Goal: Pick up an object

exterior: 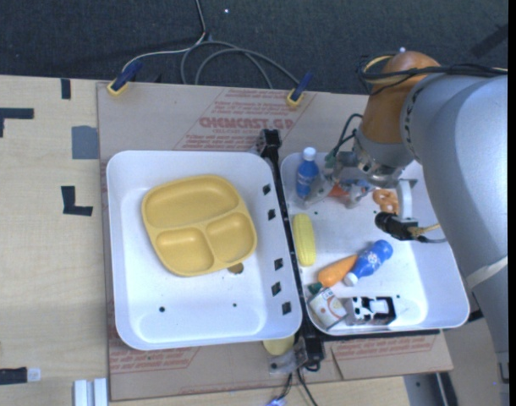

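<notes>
Camera view: caught gripper [349,184] low over right bin [440,286], up and to the right of yellow corn cob [304,238]. Could not tell how far open, nor whether anything was held. Spotted small blue bottle [307,173] standing upright just above the corn cob; judged likeliest target. Reckoned light, hard plastic, smooth and round, apt to tip or roll if nudged; best taken across the body, below the white cap. Noted slick white bin floor, crowded: carrot toy [336,271] and blue-and-white bottle [373,259] below and right of the corn cob, dividing wall close on its left. Judged room for approach tight.
</notes>
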Tool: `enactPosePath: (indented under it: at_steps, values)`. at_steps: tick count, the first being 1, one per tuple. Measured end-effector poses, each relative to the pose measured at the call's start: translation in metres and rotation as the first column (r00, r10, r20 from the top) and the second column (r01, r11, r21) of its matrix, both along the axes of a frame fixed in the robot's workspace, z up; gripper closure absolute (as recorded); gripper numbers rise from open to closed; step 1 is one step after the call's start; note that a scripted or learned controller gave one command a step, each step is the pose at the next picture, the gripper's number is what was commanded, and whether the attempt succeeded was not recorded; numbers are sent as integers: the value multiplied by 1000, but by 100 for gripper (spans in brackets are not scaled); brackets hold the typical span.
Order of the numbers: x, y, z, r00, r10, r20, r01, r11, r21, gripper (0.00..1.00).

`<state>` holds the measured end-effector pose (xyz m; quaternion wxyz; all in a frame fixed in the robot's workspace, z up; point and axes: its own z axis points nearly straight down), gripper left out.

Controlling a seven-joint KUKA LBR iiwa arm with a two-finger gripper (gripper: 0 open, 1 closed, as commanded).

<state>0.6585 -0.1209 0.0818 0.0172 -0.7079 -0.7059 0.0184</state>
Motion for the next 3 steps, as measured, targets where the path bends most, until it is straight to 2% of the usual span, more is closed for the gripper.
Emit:
enactPosePath:
  at_steps: [3]
  values:
    - [0, -4, 0, 1000, 2, -2, -2, 1000, 9, 0]
